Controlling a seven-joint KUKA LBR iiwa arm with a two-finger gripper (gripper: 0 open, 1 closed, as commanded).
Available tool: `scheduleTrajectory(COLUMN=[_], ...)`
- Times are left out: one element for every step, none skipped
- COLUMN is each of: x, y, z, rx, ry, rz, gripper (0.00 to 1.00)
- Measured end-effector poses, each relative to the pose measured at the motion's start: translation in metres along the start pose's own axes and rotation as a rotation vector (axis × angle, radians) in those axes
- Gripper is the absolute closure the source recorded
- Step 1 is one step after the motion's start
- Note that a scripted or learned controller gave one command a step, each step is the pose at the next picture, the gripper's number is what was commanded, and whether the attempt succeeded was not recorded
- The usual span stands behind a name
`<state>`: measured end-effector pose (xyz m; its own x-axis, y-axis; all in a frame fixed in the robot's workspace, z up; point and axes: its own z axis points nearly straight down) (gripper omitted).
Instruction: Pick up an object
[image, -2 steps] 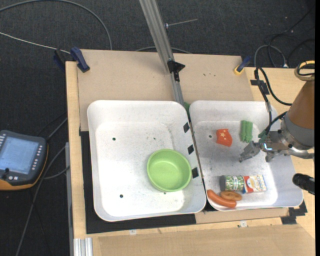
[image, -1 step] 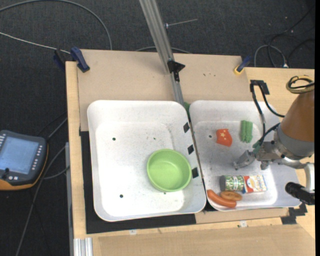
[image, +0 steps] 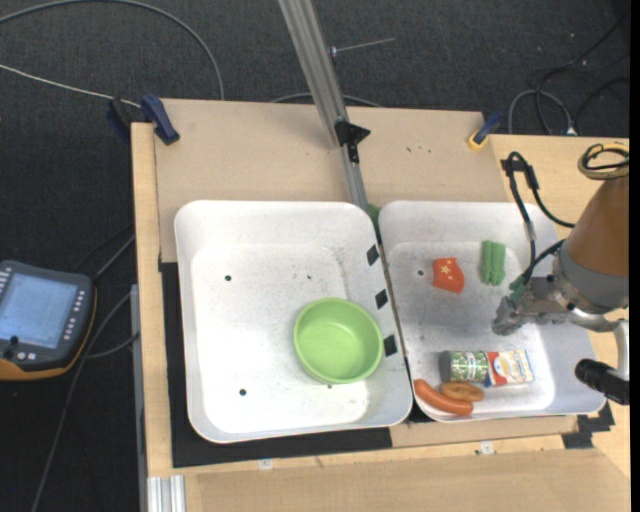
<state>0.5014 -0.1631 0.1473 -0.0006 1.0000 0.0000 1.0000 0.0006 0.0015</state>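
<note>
Here the gripper (image: 508, 318), grip unreadable, hovers over the speckled right bin (image: 420, 300).

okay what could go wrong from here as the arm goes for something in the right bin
The gripper sits low over bare floor of the right bin, between objects, so it may close on nothing. The carton lies against the hot dog, so grasping one could drag the other. The green block near the wall may be awkward.
</note>
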Motion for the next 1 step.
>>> scheduleTrajectory(x=[0.0012], y=[-0.0073], z=[-0.0579], rx=[-0.004], ry=[-0.001], rz=[0.0], gripper=[1.0])
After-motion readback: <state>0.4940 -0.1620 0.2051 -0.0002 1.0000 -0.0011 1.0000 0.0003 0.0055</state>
